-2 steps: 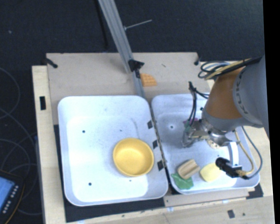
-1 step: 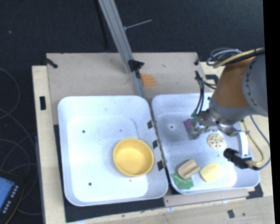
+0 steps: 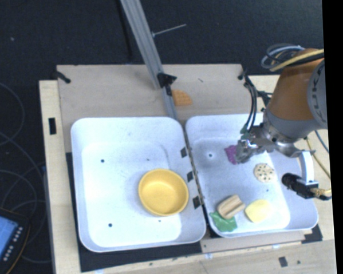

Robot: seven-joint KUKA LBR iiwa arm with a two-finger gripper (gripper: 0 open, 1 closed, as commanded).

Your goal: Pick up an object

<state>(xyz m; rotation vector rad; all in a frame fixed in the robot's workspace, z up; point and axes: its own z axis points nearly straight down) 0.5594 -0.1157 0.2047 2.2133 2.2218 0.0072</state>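
Left bin (image 3: 91, 138): one yellow bowl (image 3: 163, 192) sits upright toward its right side, near the divider between the two bins.

Bench behind the bins: a small orange item (image 3: 181, 98) lies on the bare board, just beside the foot of a grey metal rail (image 3: 145, 43) that slants up out of frame.

Right bin (image 3: 208, 131): along the near edge, a green piece (image 3: 222, 222) lies at the left corner, with a tan block (image 3: 229, 205) resting partly on top of it. A pale yellow object (image 3: 258, 211) lies just right of the block. A round speckled cookie-like item (image 3: 264, 171) sits farther back. A small purple object (image 3: 232, 154) lies mid-bin.

Gripper (image 3: 243, 151): positioned low over the right bin, directly beside the purple object and apparently touching it. Cannot tell whether the gripper is open, closed or gripping anything.
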